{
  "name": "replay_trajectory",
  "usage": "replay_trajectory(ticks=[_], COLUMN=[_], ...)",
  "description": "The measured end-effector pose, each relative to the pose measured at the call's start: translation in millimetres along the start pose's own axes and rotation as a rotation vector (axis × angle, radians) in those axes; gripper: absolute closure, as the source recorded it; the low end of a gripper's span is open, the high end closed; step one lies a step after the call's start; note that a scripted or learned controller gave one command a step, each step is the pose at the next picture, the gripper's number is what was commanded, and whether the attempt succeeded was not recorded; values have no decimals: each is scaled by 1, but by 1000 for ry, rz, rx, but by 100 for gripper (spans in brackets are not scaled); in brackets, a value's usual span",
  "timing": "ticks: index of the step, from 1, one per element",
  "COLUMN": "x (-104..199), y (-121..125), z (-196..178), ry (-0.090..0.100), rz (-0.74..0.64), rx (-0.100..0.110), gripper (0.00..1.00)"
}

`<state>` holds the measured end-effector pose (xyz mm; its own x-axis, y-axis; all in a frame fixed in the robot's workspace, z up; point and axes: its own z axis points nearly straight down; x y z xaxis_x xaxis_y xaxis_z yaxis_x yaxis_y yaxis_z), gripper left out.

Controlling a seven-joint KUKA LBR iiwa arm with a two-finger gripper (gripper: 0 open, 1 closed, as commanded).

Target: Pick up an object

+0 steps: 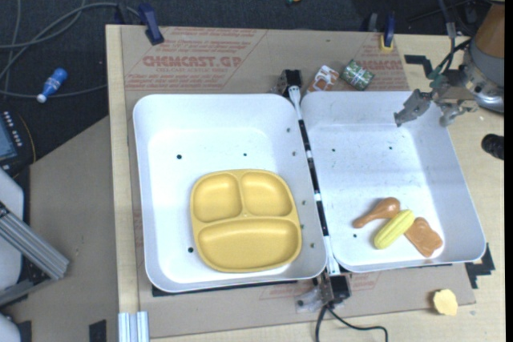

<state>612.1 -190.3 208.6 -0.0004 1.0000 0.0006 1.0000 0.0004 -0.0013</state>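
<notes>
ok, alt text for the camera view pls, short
The gripper hovers over the right bin's far right corner, apart from a toy drumstick, yellow corn and orange piece clustered near its front edge. The left bin holds a yellow divided plate.

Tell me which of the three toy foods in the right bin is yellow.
The toy corn cob, lying in the middle of the cluster. The drumstick on its left is orange-brown, and the piece on its right is orange-brown too.

Read "CHEMCAST GP" in red on the brown protective sheet covering the bench, up-left of the jaws; same red print repeated fainter nearer them, illegible. Small can label left of the jaws unreadable.
</notes>
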Motion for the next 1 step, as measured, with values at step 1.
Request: replay_trajectory(ticks=[1], x=[-36], y=[-93], z=[41], ry=[3], rz=[7], rx=[8], gripper=[0])
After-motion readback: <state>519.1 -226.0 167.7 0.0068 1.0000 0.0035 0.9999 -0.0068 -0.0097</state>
